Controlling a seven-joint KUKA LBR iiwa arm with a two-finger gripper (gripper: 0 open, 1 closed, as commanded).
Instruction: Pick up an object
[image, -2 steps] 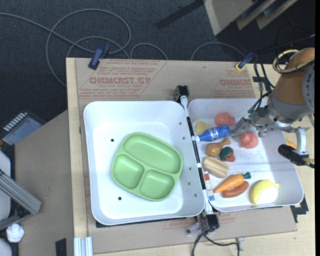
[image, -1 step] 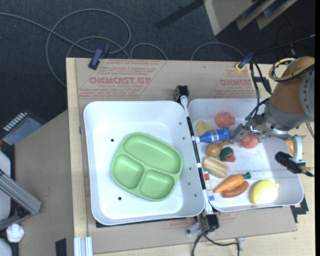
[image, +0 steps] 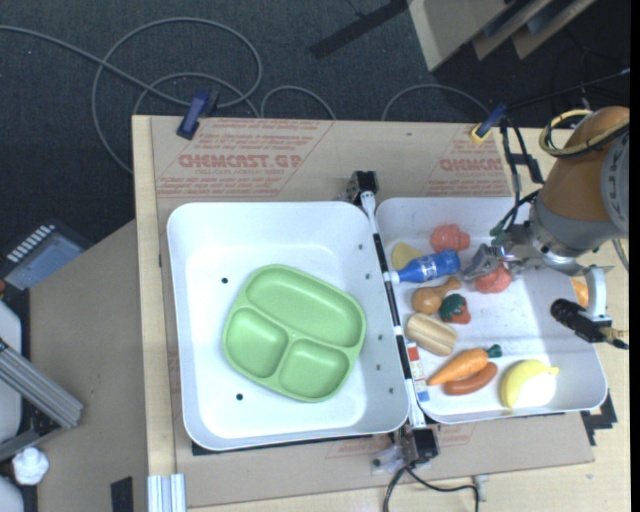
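While the gripper (image: 487, 262) hangs low in the right bin (image: 575, 395), just beside the red toy (image: 493, 280) and blue bottle (image: 428, 267), I honestly can't tell how its fingers sit. I'd centre over one item before closing, since they're packed close.

Left bin (image: 190, 300): green divided plate (image: 292, 332) seen near centre | Right bin (image: 575, 395): gripper (image: 487, 262) lowered just beside red object (image: 493, 280) and blue bottle (image: 428, 267), by far edge | lemon (image: 525, 383), carrot (image: 463, 364), hot dog (image: 433, 334) noted along near edge.
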